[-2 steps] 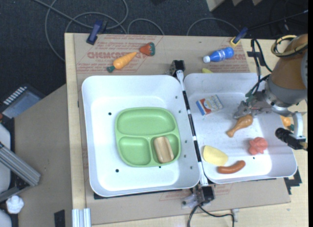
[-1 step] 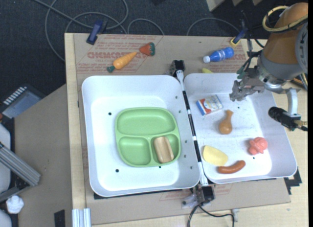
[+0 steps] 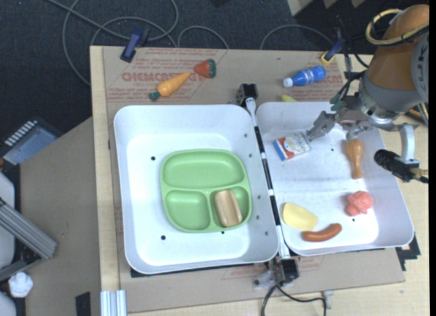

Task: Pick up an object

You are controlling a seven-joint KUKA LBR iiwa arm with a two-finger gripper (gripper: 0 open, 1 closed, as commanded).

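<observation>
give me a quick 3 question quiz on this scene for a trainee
1. True or false: the bread lies in a compartment of the green tray.
2. Which bin holds the sausage: left or right?
3. Which item lies closest to the tool? A) carton B) pink toy C) carrot

Key
1. True; it sits in the tray's lower right compartment.
2. Right bin, near its front edge beside the yellow piece.
3. A; the carton lies right by the tool's tip.
</observation>
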